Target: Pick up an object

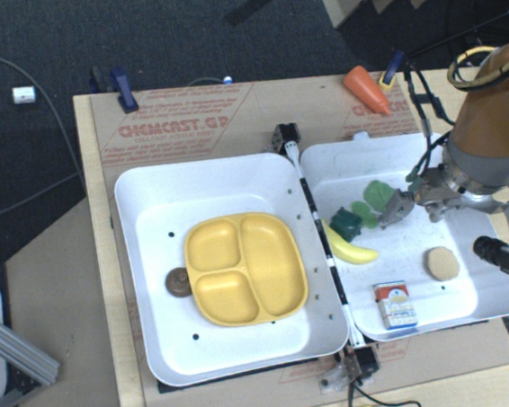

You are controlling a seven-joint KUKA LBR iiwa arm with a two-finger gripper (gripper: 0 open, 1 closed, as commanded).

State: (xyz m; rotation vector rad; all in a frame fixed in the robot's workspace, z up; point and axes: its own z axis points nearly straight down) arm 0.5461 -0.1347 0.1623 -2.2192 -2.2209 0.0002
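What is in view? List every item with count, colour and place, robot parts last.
bins: 2, white, side by side on the bench
divided plate: 1, yellow, left bin
round object: 1, brown, left bin, at the plate's left edge
banana: 1, yellow, right bin, near the divider
green objects: 2, right bin, by the pincer
round object: 1, tan, right bin
small box: 1, red, white and blue, right bin front
carrot-like object: 1, orange, on the bench behind the right bin
arm: 1, grey with orange band, right side
pincer: 1, grey, over the right bin

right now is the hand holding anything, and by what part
Cannot be told. The hand sits low in the right bin, right beside the green objects, but nothing is visibly gripped. The banana, the round biscuit and the small box lie apart.
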